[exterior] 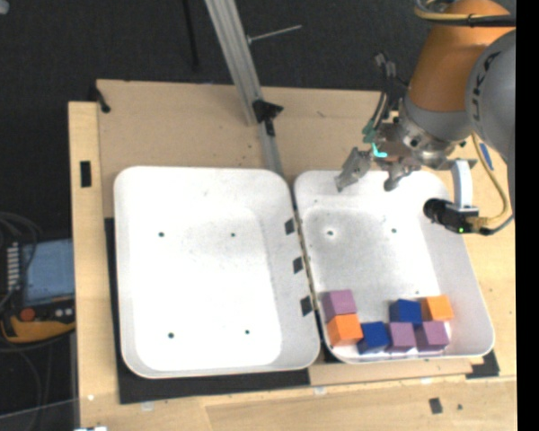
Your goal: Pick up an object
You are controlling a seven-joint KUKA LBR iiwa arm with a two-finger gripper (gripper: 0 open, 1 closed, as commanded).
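Note:
Several small blocks lie along the near edge of the right bin (449,241): a purple block (340,303) on an orange block (345,329), a blue block (374,336), a purple block (402,335), another blue block (405,312), an orange block (437,308) and a purple block (433,334). My gripper (371,176) hangs over the far edge of the right bin, well away from the blocks. Its two fingers are spread apart with nothing between them.
The left bin (207,268) sits beside the right one, separated by a ridge with black clips (298,263). A slanted metal pole (238,57) rises behind the bins. A black cable connector (445,212) hangs by the arm over the right bin's far right.

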